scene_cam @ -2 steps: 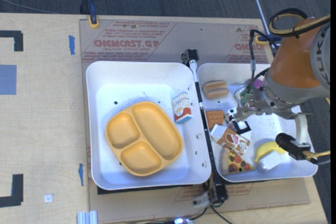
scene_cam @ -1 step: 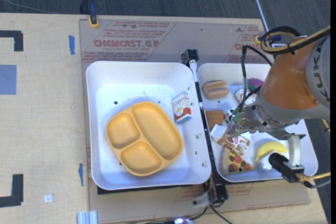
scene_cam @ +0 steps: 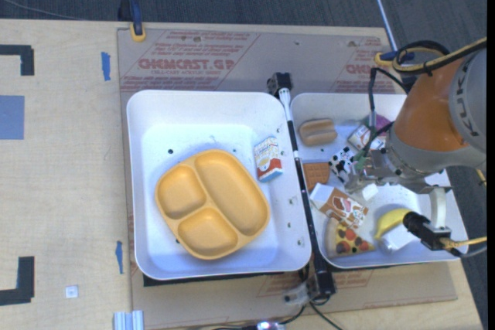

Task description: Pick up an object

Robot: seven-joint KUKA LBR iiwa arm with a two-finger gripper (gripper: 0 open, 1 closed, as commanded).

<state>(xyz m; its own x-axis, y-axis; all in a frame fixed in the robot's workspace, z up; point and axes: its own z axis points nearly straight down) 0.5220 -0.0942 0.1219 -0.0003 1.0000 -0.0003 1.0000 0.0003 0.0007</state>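
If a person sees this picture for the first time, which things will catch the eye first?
First, the large yellow divided tray lying in the left bin, with a small carton beside it. Next, the grey and orange arm reaching from the right over the right bin, which holds a crowd of small toy foods, among them a banana and a hot dog.

red print reading "chemcast gp" stands on the brown protective sheet [scene_cam: 232, 58] behind the bins; the small carton's [scene_cam: 267, 158] label is unreadable.
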